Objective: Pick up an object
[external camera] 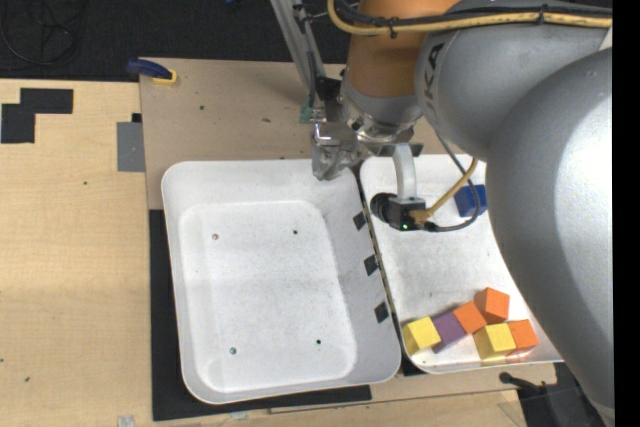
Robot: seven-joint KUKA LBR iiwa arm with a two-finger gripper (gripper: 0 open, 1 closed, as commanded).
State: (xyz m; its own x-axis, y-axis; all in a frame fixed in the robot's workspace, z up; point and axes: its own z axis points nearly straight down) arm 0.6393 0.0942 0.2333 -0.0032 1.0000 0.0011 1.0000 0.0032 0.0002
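Observation:
Several small blocks lie bunched in the near corner of the right bin point(440, 265): a yellow block point(422, 332), a purple block point(448, 332), orange blocks point(492, 303) and another yellow block point(493, 342). A blue block point(470, 200) rests near that bin's far right, partly hidden by the arm. My gripper point(330, 157) hangs below the orange wrist band, over the far rim where the two bins meet, well away from the blocks. Nothing shows in its grasp.
The left bin point(180, 215) sits beside the right one, with black clips point(368, 264) along the shared edge. A slanted aluminium rail point(285, 5) rises behind the gripper. A blue and yellow clamp point(152, 70) lies at the bench's far left corner. The large grey arm covers the right side.

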